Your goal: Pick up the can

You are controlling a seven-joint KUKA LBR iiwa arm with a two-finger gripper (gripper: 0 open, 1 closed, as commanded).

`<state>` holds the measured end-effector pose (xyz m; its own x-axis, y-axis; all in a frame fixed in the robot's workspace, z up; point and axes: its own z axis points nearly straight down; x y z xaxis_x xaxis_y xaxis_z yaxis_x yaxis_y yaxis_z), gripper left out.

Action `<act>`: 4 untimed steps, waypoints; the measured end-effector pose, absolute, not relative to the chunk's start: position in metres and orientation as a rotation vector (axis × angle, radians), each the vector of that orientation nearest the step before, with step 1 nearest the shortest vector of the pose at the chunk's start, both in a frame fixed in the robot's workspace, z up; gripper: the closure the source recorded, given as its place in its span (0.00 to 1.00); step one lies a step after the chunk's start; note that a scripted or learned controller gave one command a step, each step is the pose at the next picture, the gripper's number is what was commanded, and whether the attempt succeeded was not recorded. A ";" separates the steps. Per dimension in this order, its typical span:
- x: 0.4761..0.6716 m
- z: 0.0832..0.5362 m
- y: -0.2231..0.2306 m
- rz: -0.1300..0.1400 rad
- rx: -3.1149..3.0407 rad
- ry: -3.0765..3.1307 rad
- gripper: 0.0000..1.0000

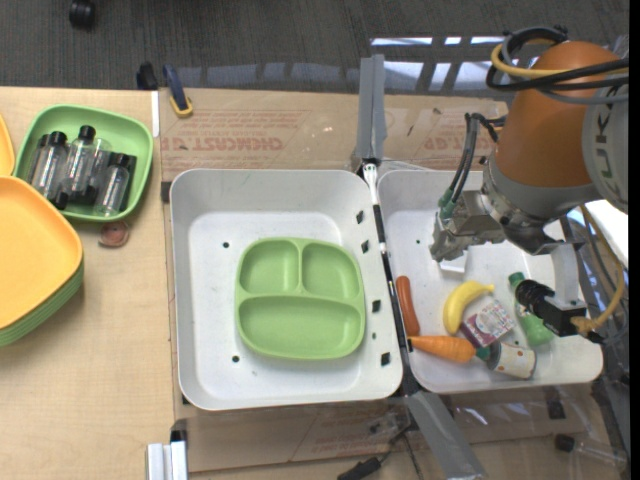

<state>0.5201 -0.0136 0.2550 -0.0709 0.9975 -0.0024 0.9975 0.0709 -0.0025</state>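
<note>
The can [514,360] lies on its side at the near edge of the right bin [420,208], tipped among clutter: just right of the carrot [442,347], below the banana [462,303], touching a wrapped packet [490,323]. It looks light, stiff and smooth, so likely to roll; a hold across its round body seems best. The pincer [452,246] hovers beyond the banana; whether parted or clenched, I cannot tell.
</note>
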 end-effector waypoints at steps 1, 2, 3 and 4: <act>0.515 0.201 -0.039 0.007 -2.174 -2.265 1.00; 0.561 0.208 -0.041 0.002 -1.780 -2.590 1.00; 0.523 0.208 -0.082 0.003 -1.939 -2.471 1.00; 0.530 0.190 -0.067 0.005 -2.175 -2.262 1.00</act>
